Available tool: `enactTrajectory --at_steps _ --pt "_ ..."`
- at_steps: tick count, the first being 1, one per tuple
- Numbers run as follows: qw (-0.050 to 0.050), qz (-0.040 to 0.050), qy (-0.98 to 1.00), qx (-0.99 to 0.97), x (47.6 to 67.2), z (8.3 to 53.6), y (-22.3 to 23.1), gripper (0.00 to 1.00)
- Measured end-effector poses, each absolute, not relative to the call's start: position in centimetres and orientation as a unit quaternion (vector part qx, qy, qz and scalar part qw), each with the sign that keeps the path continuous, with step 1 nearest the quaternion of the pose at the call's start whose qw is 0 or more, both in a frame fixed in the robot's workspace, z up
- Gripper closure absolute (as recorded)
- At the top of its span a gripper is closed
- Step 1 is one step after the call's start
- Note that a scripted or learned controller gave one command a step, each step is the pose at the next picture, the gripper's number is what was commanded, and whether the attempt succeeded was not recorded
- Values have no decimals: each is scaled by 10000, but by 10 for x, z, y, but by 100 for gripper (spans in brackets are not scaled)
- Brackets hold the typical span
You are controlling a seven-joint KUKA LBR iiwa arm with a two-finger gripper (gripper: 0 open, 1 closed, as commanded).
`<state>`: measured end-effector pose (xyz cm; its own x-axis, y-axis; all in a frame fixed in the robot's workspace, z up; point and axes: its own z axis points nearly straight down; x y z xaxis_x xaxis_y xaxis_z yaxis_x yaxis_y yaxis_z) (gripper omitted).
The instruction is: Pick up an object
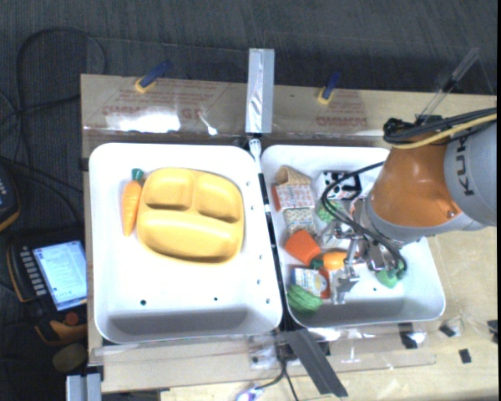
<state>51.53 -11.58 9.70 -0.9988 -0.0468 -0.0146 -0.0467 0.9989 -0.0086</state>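
Note:
My gripper (351,272) hangs low over the middle of the right bin (417,307), below the arm's orange band (409,195). A small orange piece (334,261) lies right against the gripper's left side; whether it is held cannot be made out. Just to the left lie an orange block (301,246), a red and white packet (311,280) and a green item (302,298). A green piece (390,277) sits to the gripper's right. Further back are a patterned packet (296,196) and a tan item (291,176).
The left bin (108,307) holds a yellow divided tray (192,215) with a toy carrot (130,205) beside it. A metal divider (260,90) stands behind the bins. Handheld devices (54,274) lie off the bench at the left.

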Motion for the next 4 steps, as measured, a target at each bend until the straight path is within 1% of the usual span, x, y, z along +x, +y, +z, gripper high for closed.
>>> enactTrajectory --at_steps 1,2,3,4 --pt "93 -30 9999 129 495 90 -99 0" --pt "80 -36 9999 121 495 100 -98 100" --pt "-17 1 9987 501 541 265 -97 100" --pt "-27 -1 9999 138 540 213 -72 100"
